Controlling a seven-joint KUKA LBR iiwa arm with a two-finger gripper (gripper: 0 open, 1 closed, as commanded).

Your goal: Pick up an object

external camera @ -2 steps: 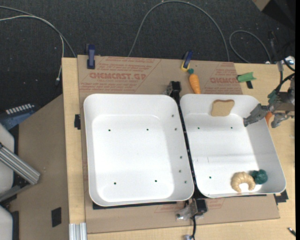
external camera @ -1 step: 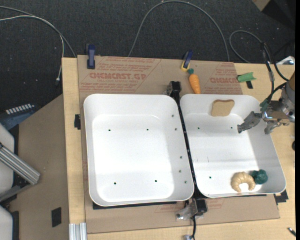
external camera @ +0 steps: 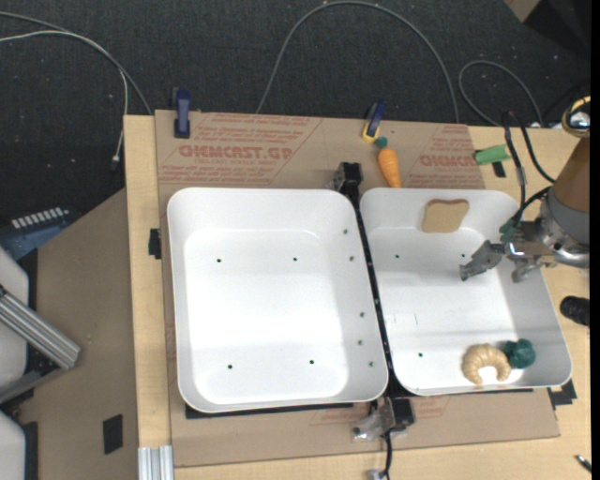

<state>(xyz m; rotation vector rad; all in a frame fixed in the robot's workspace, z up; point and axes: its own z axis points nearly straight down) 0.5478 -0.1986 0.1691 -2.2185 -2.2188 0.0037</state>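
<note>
Gripper (external camera: 498,262) hangs over the right bin (external camera: 441,309), fingers spread apart, nothing between them. Croissant (external camera: 487,362) sits near the front corner, touching a green toy (external camera: 520,352); toast (external camera: 443,216) at the back.

Two white bins are sitting side by side on a brown tabletop (external camera: 141,281). The left bin (external camera: 187,309) is touching the right bin (external camera: 544,328) along the middle. A blue clamp (external camera: 181,112) is gripping the tabletop's far edge on the left. Another clamp (external camera: 374,120) is sitting on that edge near the middle. A green clip (external camera: 492,156) is lying near the far right corner. Thin cables (external camera: 375,14) are looping over the dark floor (external camera: 56,141) behind.
</note>
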